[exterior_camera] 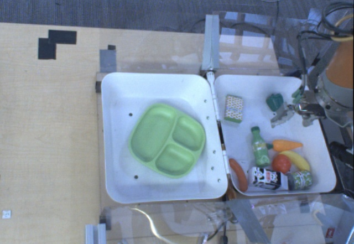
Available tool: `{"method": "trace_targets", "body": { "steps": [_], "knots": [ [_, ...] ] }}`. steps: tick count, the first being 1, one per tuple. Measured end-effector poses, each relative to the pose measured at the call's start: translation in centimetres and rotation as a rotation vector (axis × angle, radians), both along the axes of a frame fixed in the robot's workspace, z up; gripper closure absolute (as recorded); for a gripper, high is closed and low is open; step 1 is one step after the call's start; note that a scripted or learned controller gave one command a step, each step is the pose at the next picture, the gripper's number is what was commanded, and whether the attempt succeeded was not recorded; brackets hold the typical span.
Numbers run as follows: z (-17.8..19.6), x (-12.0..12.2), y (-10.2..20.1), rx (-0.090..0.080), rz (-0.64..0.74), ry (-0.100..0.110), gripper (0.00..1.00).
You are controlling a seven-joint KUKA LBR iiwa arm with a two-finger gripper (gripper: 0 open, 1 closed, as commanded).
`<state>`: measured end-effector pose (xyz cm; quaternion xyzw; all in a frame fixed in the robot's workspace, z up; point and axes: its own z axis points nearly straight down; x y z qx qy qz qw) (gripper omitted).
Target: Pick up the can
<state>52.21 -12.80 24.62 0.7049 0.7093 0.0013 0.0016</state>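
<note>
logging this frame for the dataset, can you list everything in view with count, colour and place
plate: 1, green, divided, in the left bin
left bin: 1, white
right bin: 1, white
box: 1, green patterned, right bin, far left
dark green item: 1, far part of right bin
bottle: 1, green, middle
carrot: 1, orange
tomato: 1, red
banana: 1, yellow
sausage: 1, red-brown, near left corner
carton: 1, black and white, near edge
can: 1, green, near right corner
gripper: 1, grey, above right bin
</note>
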Motion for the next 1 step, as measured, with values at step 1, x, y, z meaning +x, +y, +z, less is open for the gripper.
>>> {"method": "trace_targets", "body": {
  "steps": [1],
  "knots": [
    [-4.67,3.34,-2.05,0.0,-0.023,0.001,0.0]
  ]
}}
